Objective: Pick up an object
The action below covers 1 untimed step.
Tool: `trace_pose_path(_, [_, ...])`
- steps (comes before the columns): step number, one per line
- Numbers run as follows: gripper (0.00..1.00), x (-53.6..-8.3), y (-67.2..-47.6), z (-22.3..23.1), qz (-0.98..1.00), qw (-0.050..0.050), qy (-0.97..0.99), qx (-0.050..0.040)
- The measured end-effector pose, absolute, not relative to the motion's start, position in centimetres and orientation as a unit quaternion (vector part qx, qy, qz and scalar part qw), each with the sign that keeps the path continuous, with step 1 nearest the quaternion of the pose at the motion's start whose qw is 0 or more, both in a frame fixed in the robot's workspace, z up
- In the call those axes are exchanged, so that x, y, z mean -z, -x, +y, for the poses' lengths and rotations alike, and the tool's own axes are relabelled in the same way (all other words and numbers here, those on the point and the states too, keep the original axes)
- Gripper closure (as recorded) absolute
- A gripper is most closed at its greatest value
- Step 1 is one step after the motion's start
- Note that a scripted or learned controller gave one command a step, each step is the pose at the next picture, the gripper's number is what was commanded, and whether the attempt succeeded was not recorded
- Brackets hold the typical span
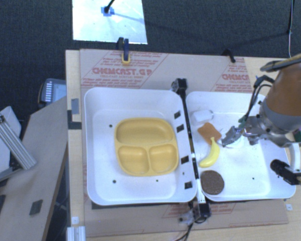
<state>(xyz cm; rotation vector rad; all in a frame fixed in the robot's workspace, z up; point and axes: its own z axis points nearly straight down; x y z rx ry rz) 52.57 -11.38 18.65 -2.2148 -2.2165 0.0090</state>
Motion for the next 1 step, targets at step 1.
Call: trace_pose_path(1, [0.00,-19.15,-52.85,-11.37,-0.708,0.000,0.706,0.0003])
